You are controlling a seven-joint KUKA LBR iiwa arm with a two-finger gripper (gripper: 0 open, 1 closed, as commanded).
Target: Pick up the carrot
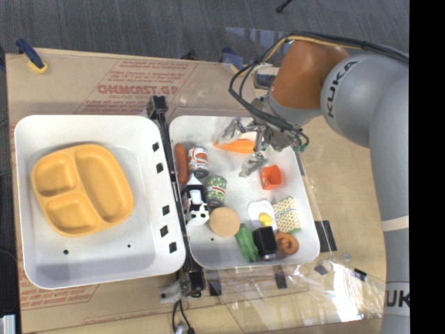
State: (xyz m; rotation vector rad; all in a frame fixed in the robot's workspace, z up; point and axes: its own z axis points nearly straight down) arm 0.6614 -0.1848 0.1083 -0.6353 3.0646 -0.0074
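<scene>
White plastic bin: tapered orange carrot.

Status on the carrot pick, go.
End effector low in the right bin, at the far end. Carrot lies right beside it, grip unconfirmed. Orange cup and can close by.
</scene>
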